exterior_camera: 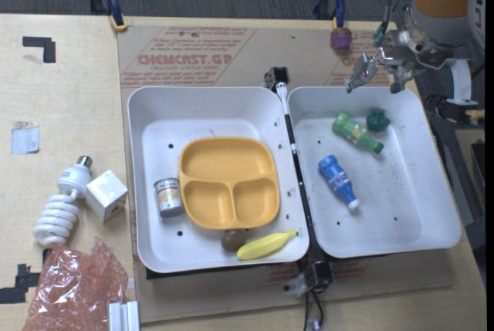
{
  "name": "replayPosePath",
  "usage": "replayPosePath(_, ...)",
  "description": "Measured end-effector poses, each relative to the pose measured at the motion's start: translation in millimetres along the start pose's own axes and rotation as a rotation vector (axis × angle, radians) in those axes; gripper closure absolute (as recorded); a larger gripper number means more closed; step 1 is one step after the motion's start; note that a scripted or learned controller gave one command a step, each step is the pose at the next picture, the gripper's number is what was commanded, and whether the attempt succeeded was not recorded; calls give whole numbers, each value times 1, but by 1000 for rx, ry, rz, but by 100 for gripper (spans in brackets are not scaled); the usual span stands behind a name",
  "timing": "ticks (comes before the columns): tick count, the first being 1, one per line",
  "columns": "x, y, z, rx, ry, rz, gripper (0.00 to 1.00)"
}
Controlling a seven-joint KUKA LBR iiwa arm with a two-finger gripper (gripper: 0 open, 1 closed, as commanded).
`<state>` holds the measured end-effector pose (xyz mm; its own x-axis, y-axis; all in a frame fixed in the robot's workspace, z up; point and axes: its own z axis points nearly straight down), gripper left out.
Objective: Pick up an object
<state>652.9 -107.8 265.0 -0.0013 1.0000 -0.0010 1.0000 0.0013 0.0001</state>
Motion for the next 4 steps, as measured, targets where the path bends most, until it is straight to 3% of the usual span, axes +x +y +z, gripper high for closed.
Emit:
replayPosePath(1,-39,-33,95,0,0,2,0)
replayPosePath(2,-7,-39,173,1,1,1,0)
replayPosePath(3,-7,-38,162,-2,0,3,100)
replayPosePath(4,-7,-38,162,-1,0,3,0)
